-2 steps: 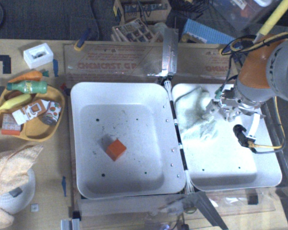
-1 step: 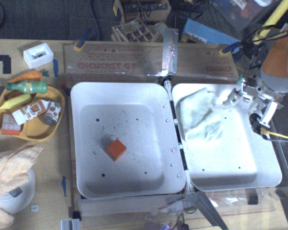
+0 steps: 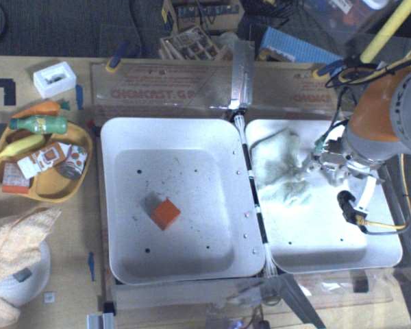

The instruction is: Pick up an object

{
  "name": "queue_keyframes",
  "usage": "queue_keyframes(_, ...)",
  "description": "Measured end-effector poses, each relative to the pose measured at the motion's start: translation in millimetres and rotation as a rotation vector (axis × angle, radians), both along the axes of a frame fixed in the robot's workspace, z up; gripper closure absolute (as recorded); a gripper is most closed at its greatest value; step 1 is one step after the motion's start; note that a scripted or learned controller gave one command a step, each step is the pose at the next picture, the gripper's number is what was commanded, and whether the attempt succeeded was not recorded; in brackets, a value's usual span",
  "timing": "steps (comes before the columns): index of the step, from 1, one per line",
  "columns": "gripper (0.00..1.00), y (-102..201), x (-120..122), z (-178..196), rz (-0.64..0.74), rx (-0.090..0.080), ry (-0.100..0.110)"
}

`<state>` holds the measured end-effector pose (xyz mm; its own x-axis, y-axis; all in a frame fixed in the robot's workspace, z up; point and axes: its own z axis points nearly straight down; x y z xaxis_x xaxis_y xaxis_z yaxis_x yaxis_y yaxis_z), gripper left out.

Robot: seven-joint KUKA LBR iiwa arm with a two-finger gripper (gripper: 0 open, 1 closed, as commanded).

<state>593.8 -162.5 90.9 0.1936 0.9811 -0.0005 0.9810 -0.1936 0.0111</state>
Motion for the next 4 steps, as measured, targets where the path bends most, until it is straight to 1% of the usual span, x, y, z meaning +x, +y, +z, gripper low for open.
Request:
queue_keyframes(1,0.00,45,10,1,0.203,-0.002,-0.001)
queue_keyframes(2,0.00,14,-3,60,0.189,0.001,0.009)
queue_keyframes(3,0.00,43,-30,1,0.278,-0.004,-0.004)
queue_keyframes(4,0.00,61,-15,2,0.389,-0.009,-0.007)
